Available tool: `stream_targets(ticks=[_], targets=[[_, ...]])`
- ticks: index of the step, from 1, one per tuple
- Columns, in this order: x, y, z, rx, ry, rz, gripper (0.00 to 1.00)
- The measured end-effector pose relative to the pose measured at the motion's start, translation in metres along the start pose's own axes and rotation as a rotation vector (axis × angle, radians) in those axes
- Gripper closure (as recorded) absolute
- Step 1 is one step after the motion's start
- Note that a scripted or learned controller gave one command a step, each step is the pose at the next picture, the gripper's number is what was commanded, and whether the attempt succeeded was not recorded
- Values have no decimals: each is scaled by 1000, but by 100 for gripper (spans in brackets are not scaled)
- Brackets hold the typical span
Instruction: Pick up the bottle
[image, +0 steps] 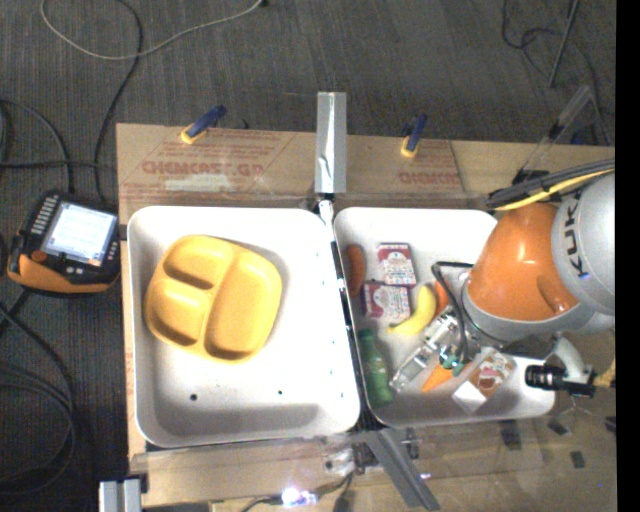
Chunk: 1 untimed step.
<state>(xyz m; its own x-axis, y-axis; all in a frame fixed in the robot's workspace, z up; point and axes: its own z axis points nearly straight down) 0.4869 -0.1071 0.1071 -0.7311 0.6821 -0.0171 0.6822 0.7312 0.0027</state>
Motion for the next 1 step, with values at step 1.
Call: stream_targets(ticks=[1], targets=[[-27,23,17,10,1,21,0]])
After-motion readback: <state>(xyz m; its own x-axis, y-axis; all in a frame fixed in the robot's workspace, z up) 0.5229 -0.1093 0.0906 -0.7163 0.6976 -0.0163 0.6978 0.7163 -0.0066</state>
